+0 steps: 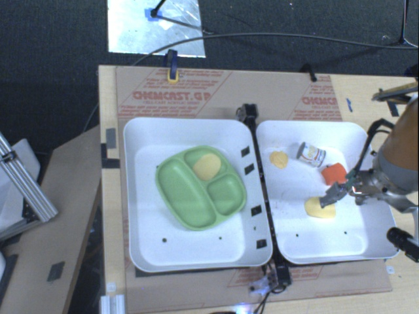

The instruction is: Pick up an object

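While the grey arm (pixel 399 156) leans in from the right, its gripper (pixel 335 193) hangs low over the right bin (pixel 314 247), just above a pale yellow piece (pixel 318 208); I can't tell whether the fingers are apart or closed, they blur together from here. An orange object (pixel 334 173) sits right beside them, with a small white jar (pixel 311 154) on its side and a yellow-orange lump (pixel 279 159) further back. Over in the left bin (pixel 150 241) lies a green divided tray (pixel 196 191) holding a yellowish round thing (pixel 207 167).
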`<state>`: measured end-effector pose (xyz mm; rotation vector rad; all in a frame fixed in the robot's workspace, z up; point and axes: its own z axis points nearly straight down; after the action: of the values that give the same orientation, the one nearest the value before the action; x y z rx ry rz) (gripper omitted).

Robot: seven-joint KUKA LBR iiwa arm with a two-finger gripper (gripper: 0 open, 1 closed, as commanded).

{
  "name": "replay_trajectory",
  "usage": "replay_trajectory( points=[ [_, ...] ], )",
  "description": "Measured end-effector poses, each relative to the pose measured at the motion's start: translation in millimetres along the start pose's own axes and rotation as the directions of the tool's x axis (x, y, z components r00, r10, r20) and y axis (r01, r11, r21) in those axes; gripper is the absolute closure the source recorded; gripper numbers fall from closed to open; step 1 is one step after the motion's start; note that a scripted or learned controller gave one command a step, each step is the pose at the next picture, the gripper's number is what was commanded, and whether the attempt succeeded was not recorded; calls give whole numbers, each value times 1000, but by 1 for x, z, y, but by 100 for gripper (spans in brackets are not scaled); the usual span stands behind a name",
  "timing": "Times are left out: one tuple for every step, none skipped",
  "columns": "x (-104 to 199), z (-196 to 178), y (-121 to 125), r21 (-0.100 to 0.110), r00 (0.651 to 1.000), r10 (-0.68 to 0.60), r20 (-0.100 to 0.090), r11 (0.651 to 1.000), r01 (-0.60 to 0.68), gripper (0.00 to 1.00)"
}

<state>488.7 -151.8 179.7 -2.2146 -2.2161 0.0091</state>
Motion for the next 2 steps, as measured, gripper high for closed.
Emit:
replay_trajectory(
  points=[
    [0,-5,3,-12,1000,-3,3,1000,3,0],
    [3,55,9,-7,1000,-1,0,1000,1,0]
  ],
)
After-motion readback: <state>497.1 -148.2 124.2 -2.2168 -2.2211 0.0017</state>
